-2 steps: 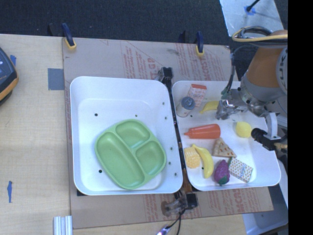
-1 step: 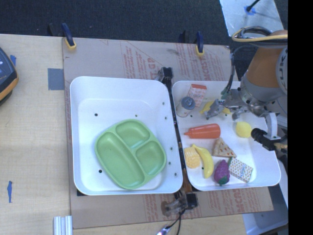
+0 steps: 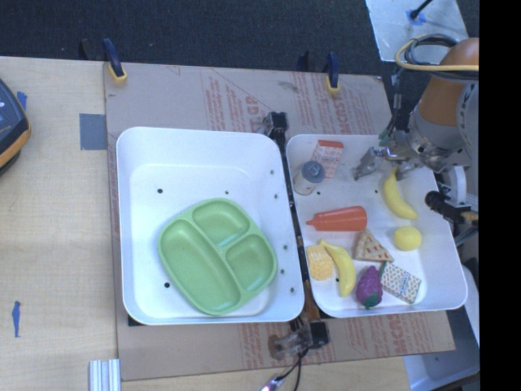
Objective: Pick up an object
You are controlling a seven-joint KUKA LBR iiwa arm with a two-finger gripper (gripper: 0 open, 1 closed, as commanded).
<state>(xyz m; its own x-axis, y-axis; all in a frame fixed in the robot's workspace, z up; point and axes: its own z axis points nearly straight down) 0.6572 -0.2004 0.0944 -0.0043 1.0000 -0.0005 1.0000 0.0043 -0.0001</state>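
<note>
Robotics lab; clamped cardboard (image 3: 244, 96) under twin white bins (image 3: 130, 218).

Arm (image 3: 446, 96) cut off by the right edge above the right bin (image 3: 456, 296), gripper (image 3: 383, 160) finger state too small to tell, dark device (image 3: 10, 125) cropped at left edge, far from that bin.

The hand (image 3: 376, 163) hangs over the right bin (image 3: 440, 300), just beside a banana (image 3: 398, 198).

A green divided plate (image 3: 216, 256) lies in the left bin (image 3: 134, 149) — blue clamps (image 3: 113, 59) grip the cardboard (image 3: 203, 96).
</note>
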